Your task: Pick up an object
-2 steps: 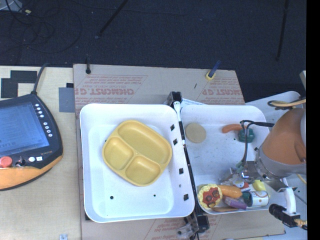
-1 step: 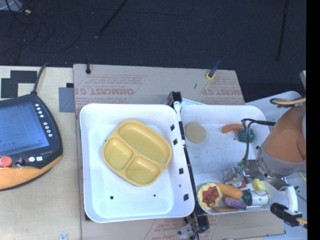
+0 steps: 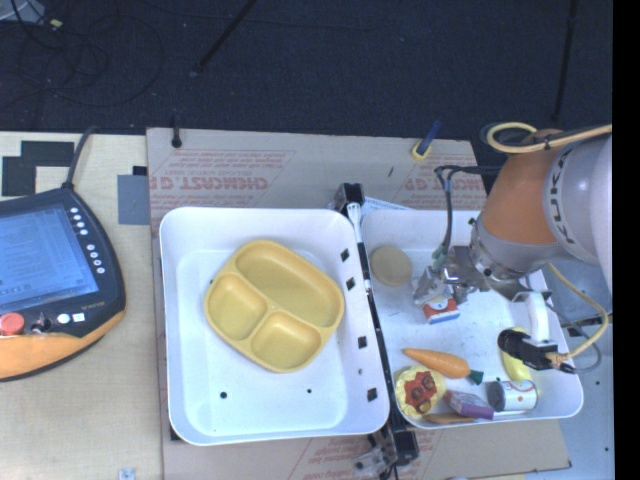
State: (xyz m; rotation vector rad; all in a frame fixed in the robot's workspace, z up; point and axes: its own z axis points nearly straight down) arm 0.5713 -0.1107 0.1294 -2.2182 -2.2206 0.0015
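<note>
White right bin (image 3: 395,230): gripper (image 3: 437,286) lowered over a small red-and-white object (image 3: 441,312) for pickup; grip of fingers cannot be told.

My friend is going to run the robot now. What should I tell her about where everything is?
Tool: low in the right bin, right over a small red and white thing. Whether it has a grip is unclear.
Also in the right bin: round tan disc, carrot, banana, small plate of toy food.
Left bin: yellow divided plate.
Done: nothing lifted yet.
Left: grab one thing and raise it.
</note>
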